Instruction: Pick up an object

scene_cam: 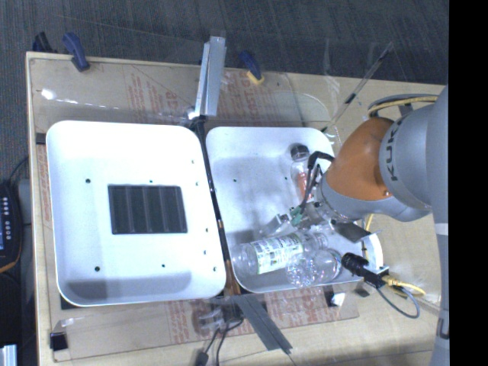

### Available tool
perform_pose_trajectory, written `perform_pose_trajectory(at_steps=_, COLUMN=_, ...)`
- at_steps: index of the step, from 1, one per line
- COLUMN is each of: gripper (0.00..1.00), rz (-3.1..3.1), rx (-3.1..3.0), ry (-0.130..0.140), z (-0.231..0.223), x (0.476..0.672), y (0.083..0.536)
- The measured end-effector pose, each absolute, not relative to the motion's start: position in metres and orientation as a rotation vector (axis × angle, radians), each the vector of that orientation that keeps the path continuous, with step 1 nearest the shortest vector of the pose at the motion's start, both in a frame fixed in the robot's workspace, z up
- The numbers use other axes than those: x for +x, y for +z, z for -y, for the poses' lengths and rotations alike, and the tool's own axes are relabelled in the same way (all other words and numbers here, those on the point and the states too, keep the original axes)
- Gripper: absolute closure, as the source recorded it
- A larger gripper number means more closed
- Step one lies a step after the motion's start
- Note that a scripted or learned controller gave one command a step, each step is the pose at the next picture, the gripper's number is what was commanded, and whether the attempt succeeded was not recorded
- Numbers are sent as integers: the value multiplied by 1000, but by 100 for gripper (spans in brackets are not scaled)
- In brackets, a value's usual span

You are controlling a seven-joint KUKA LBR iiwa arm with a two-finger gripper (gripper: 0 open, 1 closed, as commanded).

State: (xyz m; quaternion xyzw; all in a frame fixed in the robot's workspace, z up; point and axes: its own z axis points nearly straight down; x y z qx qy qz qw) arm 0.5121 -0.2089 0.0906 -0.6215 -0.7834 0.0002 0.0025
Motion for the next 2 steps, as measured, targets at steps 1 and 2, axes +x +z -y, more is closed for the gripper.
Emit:
perform_pose_trajectory(at_steps=1, gripper=0, rz=2507, rx=-1893, ry=0, z=211, x=520, y=159)
perform_pose_trajectory(at_steps=2, gripper=0, rz=2516, rx=-1893, ry=-3, z=211, x=479, y=126)
